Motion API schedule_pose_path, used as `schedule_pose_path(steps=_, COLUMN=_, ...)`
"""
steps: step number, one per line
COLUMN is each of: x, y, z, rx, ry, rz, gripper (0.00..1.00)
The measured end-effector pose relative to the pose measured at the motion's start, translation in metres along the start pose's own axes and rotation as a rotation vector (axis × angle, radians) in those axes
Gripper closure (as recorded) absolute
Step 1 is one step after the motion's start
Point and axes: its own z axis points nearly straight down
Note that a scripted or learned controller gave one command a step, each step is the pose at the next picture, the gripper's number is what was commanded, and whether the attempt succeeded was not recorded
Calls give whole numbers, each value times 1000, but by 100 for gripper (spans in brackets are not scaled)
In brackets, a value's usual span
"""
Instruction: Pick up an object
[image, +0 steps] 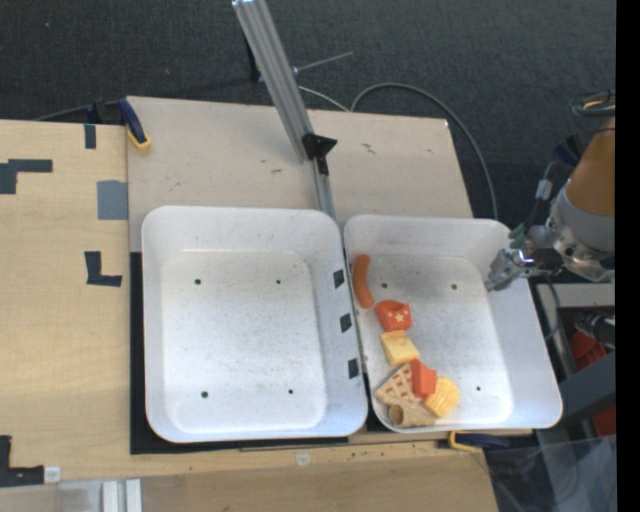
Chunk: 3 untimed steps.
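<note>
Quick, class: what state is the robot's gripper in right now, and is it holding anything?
Gripper: over the right bin's right edge, nothing visibly held; whether it is open or shut cannot be told.

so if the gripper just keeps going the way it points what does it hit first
Most likely the bare floor of the right bin. The gripper hangs over that bin's right rim pointing down and left; the red strawberry-like piece lies farther along. Depth is unclear.

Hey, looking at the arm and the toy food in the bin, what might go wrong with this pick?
The toy food pieces lie crowded along the right bin's left wall, some touching, so the fingers may catch two or clip the wall. The gripper sits at the opposite rim and could snag it.
</note>
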Motion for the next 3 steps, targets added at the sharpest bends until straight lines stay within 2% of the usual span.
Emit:
schedule_pose_path(steps=1, x=0, y=0, z=-1, rx=6, ry=2, rz=0, gripper=100)
schedule_pose_path(steps=2, x=57, y=-1, z=9, rx=7, ry=4, rz=-5, gripper=100)
schedule_pose_path(steps=3, x=105, y=-7, z=-2, rx=7, ry=4, rz=-5, gripper=100)
